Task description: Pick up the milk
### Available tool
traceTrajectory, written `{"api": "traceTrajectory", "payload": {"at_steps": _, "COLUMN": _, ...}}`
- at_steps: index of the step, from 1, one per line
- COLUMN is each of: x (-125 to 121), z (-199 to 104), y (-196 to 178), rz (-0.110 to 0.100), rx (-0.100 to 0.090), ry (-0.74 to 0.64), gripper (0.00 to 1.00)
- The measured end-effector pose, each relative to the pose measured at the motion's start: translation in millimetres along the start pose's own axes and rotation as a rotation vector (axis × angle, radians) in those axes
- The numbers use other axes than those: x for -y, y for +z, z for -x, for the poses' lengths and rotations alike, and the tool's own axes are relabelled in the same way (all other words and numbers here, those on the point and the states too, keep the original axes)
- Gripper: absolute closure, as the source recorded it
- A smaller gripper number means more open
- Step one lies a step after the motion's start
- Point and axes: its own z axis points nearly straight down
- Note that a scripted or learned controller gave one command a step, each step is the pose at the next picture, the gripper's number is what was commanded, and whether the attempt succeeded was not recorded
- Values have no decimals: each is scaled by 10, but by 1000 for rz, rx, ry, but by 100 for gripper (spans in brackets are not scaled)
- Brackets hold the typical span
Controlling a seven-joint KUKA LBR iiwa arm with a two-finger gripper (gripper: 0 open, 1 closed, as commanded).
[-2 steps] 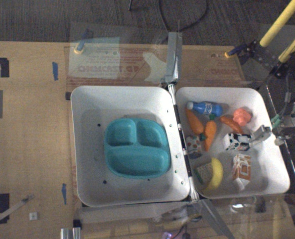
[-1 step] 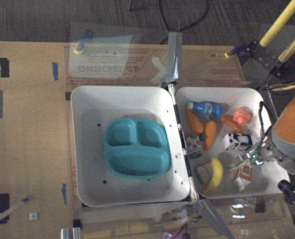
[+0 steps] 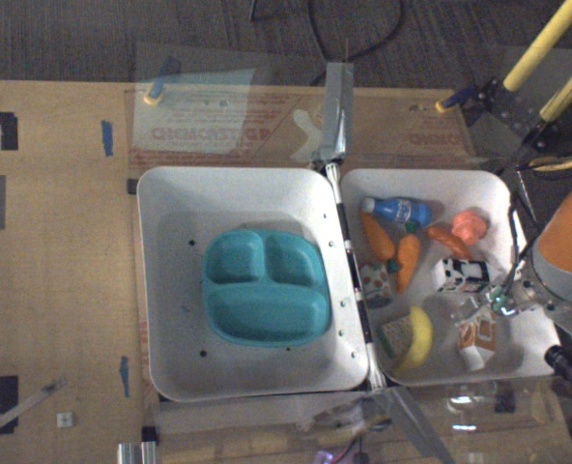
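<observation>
The milk [image 3: 462, 275], a small carton patterned in black and white, is lying in the right bin [image 3: 431, 184], toward that bin's 3 o'clock side, just beside an orange piece [image 3: 446, 238] at its 11 o'clock and above a small orange-and-white packet [image 3: 476, 337]. It is being judged light, stiff-walled and somewhat smooth, so its two flat long sides are being favoured as the place for a grasp. The hand [image 3: 499, 302] is being seen at the carton's 4 o'clock, low over the bin floor and close beside it. Whether the hand is open or closed cannot be told, and nothing is being seen held in it.
</observation>
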Motion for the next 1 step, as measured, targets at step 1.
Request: {"api": "traceTrajectory", "payload": {"at_steps": 1, "x": -95, "z": -409, "y": -787, "rz": -9, "rx": -5, "ry": -111, "gripper": 100}}
